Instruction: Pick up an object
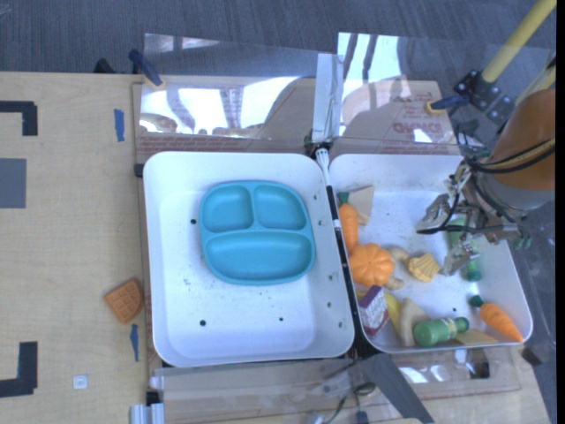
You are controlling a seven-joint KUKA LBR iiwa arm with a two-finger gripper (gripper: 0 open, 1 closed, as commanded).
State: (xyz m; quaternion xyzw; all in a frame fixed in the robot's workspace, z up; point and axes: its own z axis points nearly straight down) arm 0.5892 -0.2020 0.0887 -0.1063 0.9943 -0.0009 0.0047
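Camera view: gripper (452,230) above yellow toy (423,267).

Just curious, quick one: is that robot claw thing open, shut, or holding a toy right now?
Gripper: cannot be told; it hangs over the right bin, too cluttered to judge.

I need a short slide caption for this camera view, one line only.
Gripper hangs over right bin of toy food; blue divided plate sits in left bin.
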